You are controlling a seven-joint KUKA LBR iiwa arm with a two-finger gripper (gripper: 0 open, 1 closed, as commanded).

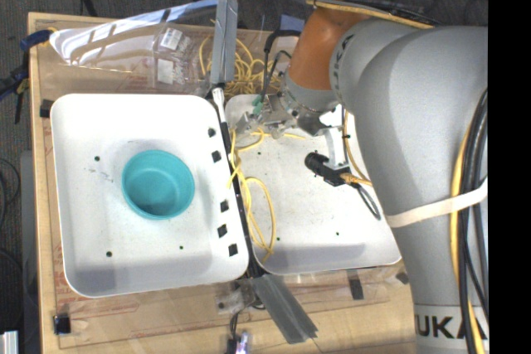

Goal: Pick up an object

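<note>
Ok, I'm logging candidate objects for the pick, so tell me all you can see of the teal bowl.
The bowl is round, teal all over, and looks like smooth plastic. It stands upright with its mouth open to the camera, and nothing shows inside. It sits on the floor of the left bin, near the middle, apart from the walls. Nothing else touches it; the arm works over the right bin.
</note>
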